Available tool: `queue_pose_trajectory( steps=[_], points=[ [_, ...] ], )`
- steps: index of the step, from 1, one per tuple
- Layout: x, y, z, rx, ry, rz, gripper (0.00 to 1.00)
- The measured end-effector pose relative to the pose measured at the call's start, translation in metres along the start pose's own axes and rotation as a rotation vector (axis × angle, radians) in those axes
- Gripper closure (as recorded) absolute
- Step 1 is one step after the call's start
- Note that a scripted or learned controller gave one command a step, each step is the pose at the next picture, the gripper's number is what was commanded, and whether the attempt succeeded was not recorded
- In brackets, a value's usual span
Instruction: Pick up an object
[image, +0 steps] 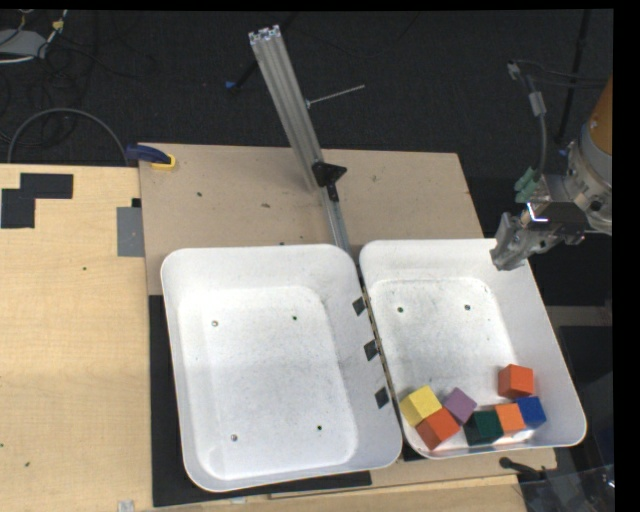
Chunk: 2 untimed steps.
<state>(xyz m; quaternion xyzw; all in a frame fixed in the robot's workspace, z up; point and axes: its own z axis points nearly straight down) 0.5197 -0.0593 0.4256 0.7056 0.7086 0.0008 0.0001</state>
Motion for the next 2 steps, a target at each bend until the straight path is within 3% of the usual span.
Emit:
queue_pose_trajectory(
  steps=[1, 2],
  points=[
    [-0.062, 0.000, -0.068, -0.004, -0.005, 0.009, 1.00],
    [-0.052, 0.016, -0.118, -0.002, -0.002, 0.003, 1.00]
  ],
)
